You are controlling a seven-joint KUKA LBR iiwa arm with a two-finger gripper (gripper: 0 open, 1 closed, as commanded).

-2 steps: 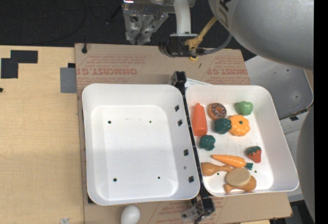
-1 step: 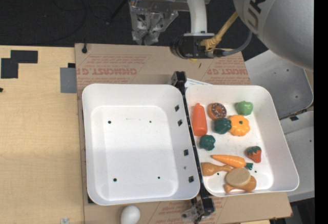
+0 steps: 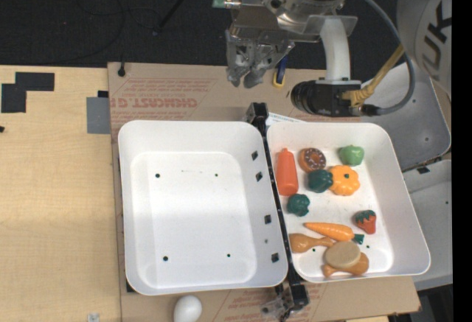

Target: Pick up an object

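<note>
My gripper (image 3: 251, 71) hangs high above the far edge of the bench, behind the divide between the two bins, with nothing seen in it. The right bin (image 3: 398, 188) holds several toy foods. Among them are an orange-red cylinder (image 3: 286, 172), a round brown disc (image 3: 312, 159), a green pepper (image 3: 351, 155), a dark green broccoli (image 3: 319, 180) and an orange pumpkin (image 3: 344, 180). Nearer the front lie a small green piece (image 3: 298, 204), a strawberry (image 3: 366, 221), a carrot (image 3: 330, 230), a tan drumstick (image 3: 304, 243) and a tan bun (image 3: 344, 257).
The left bin (image 3: 140, 188) sits beside the right one, joined by a black clip strip (image 3: 267, 195). A white egg (image 3: 188, 308) lies on the cardboard in front of the left bin. The arm's base and cables (image 3: 332, 96) stand behind the right bin.
</note>
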